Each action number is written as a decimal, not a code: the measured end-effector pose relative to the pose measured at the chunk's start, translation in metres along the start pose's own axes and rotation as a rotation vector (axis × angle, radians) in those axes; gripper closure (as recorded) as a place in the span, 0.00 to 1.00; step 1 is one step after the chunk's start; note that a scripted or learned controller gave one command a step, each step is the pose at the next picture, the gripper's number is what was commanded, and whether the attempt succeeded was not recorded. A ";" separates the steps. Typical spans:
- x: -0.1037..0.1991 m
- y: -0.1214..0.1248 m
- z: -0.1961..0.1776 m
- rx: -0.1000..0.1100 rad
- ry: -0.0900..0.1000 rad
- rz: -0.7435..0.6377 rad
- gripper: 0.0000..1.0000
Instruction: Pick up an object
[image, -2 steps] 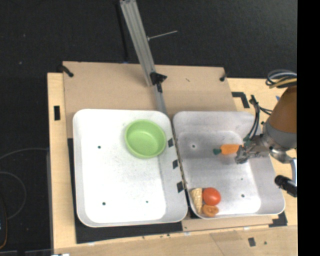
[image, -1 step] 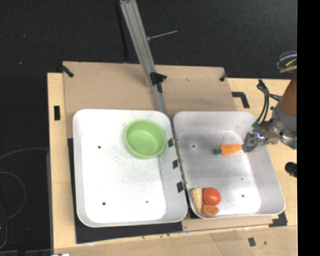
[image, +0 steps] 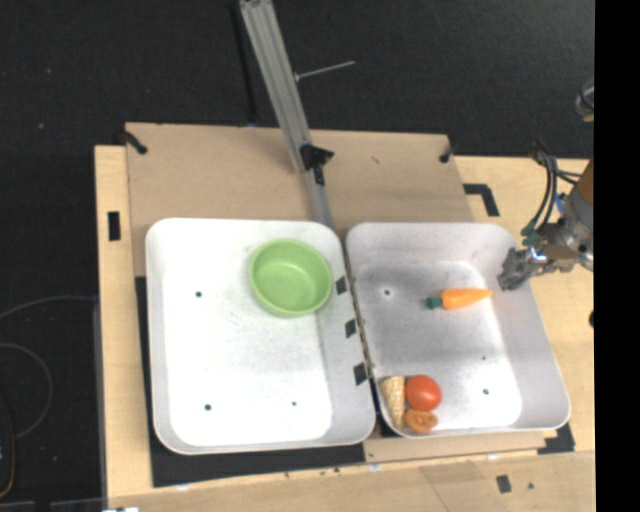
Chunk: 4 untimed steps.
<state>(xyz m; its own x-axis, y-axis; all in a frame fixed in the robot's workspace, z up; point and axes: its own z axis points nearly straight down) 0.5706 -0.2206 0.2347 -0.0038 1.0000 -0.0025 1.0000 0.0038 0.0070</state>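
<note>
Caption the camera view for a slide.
Gripper at the right bin's edge near a carrot; green bowl in the left bin.

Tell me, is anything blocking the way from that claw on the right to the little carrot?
Nothing visible does. The gripper sits at the right bin's right rim, and the carrot lies just left of it on bare white floor. The tomato sits far off in the bin's near corner.

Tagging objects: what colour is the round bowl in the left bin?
Light green bowl, seen in the camera view.
</note>
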 end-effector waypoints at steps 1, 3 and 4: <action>0.061 0.003 -0.003 0.005 0.004 -0.004 1.00; 0.162 -0.009 -0.024 0.006 0.005 -0.004 1.00; 0.214 -0.025 -0.024 0.007 0.004 -0.004 1.00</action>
<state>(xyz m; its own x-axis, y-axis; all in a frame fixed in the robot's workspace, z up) 0.5451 -0.0067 0.2582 -0.0082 1.0000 0.0019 1.0000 0.0082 -0.0002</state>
